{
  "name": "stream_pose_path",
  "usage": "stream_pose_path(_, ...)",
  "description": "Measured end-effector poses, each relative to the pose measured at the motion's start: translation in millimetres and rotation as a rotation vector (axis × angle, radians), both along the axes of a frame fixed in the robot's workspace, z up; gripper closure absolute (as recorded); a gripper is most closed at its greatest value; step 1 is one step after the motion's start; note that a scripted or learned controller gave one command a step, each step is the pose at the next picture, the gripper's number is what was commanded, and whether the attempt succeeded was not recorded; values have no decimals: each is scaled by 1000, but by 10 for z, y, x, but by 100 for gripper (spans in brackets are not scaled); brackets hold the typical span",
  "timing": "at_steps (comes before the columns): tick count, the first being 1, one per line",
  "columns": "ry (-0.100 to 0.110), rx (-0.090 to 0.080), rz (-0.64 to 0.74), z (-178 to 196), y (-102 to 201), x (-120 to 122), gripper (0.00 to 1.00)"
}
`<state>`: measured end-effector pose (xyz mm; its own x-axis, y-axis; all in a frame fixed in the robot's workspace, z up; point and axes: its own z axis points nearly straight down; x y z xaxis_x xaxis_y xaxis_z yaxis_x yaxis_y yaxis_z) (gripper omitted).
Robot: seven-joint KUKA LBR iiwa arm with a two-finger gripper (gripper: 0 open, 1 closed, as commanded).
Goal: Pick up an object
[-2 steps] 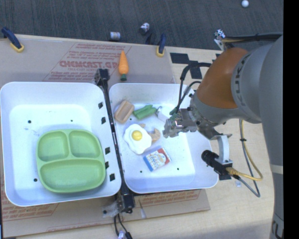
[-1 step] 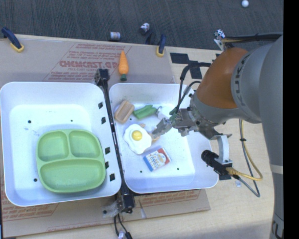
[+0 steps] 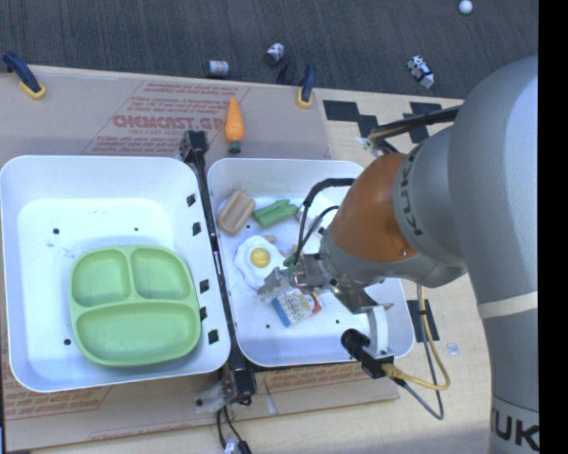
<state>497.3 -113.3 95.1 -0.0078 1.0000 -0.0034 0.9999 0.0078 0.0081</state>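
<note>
The gripper (image 3: 286, 279) hangs low in the right bin (image 3: 265, 348). The small packet (image 3: 294, 305) lies just beside and below it in the view, the fried egg (image 3: 257, 259) just to its left. I cannot tell how the gripper is set or whether it holds anything.

Your arm (image 3: 497, 168): smooth grey casing
Your wrist band (image 3: 379, 211): orange
Your cable (image 3: 312, 206): black, looped at the wrist
Your marking (image 3: 513, 431): dark letters "UK"

In the right bin, a fried egg (image 3: 257, 258), a tan bread piece (image 3: 235, 212), a green item (image 3: 275, 213) and a printed packet (image 3: 294, 305) are laid flat.
</note>
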Motion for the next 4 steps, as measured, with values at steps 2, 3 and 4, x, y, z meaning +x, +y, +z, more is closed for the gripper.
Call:
stream_pose_path(2, -3, -5, 10, 219, -21, 27, 100)
stream_pose_path(3, -4, -5, 15, 320, -19, 37, 100)
stream_pose_path(4, 8, 3, -3, 962, -574, -204, 100)
